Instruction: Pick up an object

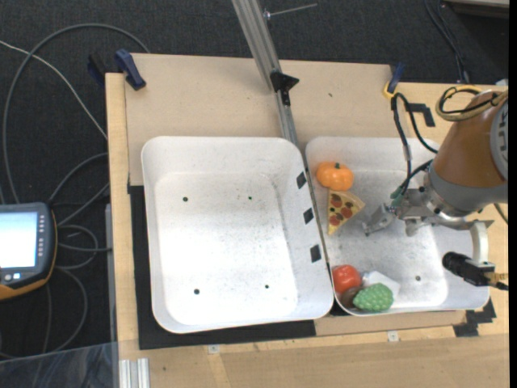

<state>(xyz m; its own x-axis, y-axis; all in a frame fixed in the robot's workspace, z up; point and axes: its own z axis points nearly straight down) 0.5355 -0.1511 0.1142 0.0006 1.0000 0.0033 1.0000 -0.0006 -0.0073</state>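
My gripper (374, 223) hangs over the middle of the right bin (420, 259), reaching in from the right under the arm's orange band. A toy pizza slice (342, 210) lies just to its left, a small gap away. An orange toy pumpkin (334, 175) sits above the slice near the bin's far left corner. At the near left corner a red tomato (346, 278) rests beside a green bumpy toy (373, 297), with a small white piece (377, 280) between them. Nothing shows in the gripper's grasp.
The left bin (222, 233) lies beside the right one, joined by black clips (308, 215) along the shared rim. A metal pole (257, 39) slants in from the top. A black fitting (462, 267) juts over the right bin's right side. A pendant (24, 245) lies off the bench at left.
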